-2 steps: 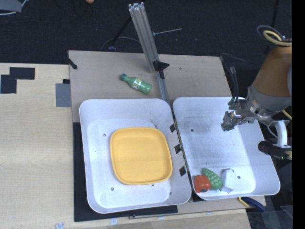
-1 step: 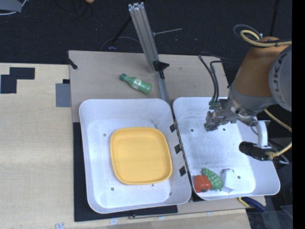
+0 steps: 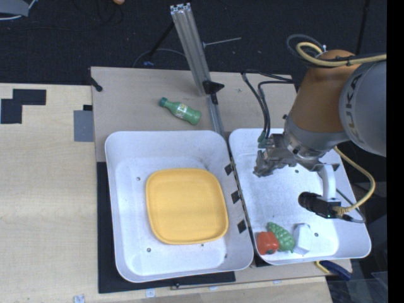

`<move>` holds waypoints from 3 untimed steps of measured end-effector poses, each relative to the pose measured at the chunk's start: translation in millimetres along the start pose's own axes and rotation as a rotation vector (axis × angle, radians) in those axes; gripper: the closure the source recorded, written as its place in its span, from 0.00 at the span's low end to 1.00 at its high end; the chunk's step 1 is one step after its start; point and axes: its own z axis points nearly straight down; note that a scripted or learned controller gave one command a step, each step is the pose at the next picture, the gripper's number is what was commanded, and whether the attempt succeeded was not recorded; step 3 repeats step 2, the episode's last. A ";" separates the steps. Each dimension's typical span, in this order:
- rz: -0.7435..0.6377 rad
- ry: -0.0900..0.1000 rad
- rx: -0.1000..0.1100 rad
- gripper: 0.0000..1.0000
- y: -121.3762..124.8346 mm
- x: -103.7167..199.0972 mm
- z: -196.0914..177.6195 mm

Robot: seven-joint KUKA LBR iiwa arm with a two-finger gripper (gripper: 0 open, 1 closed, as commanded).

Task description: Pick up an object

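My gripper (image 3: 263,167) hangs over the upper left part of the right bin (image 3: 353,248), and I see no object between its fingers. At that bin's near edge lie a red and green toy vegetable (image 3: 275,238) and a small white block (image 3: 301,238), well below the gripper. A yellow square plate (image 3: 186,205) lies flat in the middle of the left bin (image 3: 120,163).
A green bottle (image 3: 180,110) lies on the bench behind the left bin. A slanted aluminium bar (image 3: 196,49) rises behind the bins. Black clips (image 3: 235,196) mark the divide between the bins. Cables run by the arm on the right.
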 end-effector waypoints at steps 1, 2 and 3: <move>-0.001 0.001 0.001 1.00 -0.7 55.2 6.2; 0.000 0.000 0.001 1.00 -7.5 99.0 1.3; 0.000 0.000 0.001 1.00 -7.5 99.0 1.3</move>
